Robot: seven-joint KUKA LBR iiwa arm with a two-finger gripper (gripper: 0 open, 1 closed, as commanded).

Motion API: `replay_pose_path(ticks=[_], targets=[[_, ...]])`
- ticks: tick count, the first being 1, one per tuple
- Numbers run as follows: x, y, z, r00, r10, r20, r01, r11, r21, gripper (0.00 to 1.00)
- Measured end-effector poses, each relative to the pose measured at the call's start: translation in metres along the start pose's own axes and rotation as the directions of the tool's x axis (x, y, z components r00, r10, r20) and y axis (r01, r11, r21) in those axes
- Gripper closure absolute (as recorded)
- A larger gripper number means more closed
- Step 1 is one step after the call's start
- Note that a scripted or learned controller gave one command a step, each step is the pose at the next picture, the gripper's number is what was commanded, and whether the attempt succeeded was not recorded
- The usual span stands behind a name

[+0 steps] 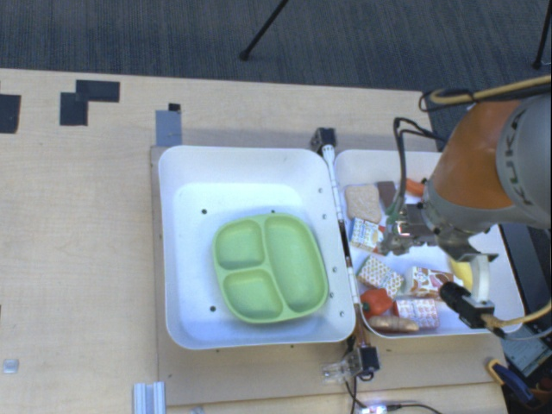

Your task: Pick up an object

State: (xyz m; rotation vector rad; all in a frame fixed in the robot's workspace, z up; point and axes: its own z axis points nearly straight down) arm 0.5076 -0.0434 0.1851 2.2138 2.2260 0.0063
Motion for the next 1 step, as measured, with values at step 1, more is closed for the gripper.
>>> replay_pose_path(ticks=[1], targets=[[-0.0007, -0.0004, 0.0005, 1.0, 0.001, 0.001, -0.001, 1.0, 0.001, 0.0]])
